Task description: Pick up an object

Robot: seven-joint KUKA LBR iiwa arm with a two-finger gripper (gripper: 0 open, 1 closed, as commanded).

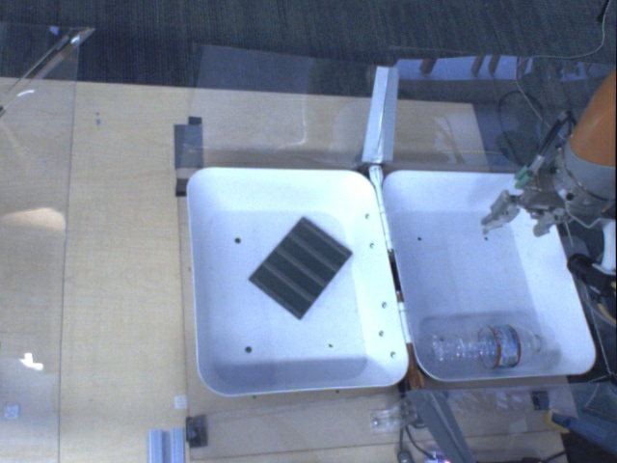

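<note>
A clear plastic bottle (479, 346) lies on its side near the front edge of the right bin (453, 258), its label band toward the right end. Lying flat like that, it can roll, and the bin's raised front rim is probably what stops it where it rests. It is the nearest candidate for the pick, since it shares a bin with the arm.

The other candidate is a dark ridged pad (301, 266), flat in the middle of the left bin (222, 220) and turned at a slant to the walls. It sits low against the floor, so I judge it harder to get fingers under than the bottle.

The gripper (503, 212) hangs over the back part of the right bin, well apart from the bottle, with nothing between its fingers. Whether the claw is open or closed I cannot tell; it is too small and blurred. Its height above the bin floor is also unclear.

The arm (588, 152) comes in from the right, its orange band above the wrist. The grasp has not begun. The next move would need the claw to travel toward the front of the bin and line up across the bottle's narrow width.
</note>
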